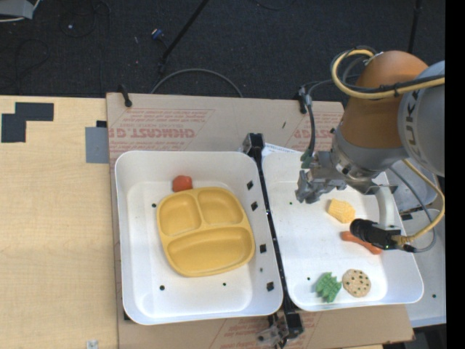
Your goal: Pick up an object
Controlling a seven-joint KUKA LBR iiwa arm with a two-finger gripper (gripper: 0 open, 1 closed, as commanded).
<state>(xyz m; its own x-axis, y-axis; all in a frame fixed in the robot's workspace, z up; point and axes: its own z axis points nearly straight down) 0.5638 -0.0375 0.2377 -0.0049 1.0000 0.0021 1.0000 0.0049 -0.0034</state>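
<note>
In the right bin [305, 267] lie a yellow cheese-like wedge [340, 211], an orange carrot-like piece [361, 242] partly under a black cable end, a green leafy toy [328, 286] and a round cookie [356, 283]. My gripper [310, 191] hangs over the upper left part of that bin, left of the yellow wedge. I see nothing between its fingers. The left bin [138, 282] holds a yellow divided plate [205, 230] and a small red-orange piece [182, 183] just behind it.
A black divider [265, 224] runs between the two bins. Cables loop around the arm's wrist at the right. Cardboard [174, 126] lies under the bins, with a wooden bench top [51, 231] to the left.
</note>
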